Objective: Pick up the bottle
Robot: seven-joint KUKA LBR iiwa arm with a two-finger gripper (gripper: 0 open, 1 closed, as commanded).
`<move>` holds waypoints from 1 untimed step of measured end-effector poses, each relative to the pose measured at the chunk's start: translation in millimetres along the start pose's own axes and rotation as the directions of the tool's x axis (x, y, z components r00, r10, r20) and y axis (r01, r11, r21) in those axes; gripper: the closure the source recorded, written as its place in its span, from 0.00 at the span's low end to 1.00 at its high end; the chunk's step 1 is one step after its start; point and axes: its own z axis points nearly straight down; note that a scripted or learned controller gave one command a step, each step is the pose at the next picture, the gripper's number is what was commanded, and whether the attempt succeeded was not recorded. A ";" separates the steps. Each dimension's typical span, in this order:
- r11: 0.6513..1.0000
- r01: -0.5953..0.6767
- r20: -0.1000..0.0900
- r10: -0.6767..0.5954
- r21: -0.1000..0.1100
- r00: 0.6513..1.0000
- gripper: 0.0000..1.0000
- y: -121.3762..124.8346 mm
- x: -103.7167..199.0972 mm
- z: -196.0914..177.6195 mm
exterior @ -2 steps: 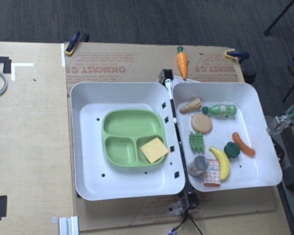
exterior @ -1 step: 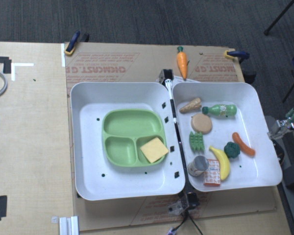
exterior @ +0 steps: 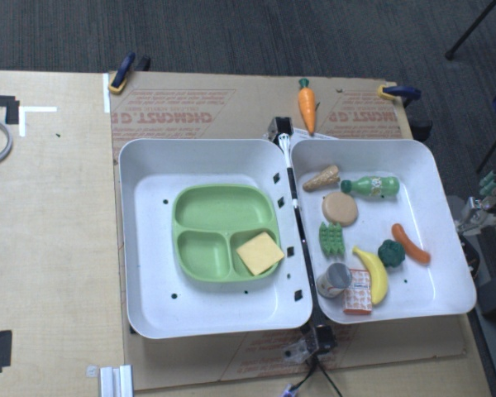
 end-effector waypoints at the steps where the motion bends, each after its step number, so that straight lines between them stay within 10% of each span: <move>1: 0.997 0.076 0.001 -0.076 0.000 0.997 1.00 -0.6 4.7 -4.5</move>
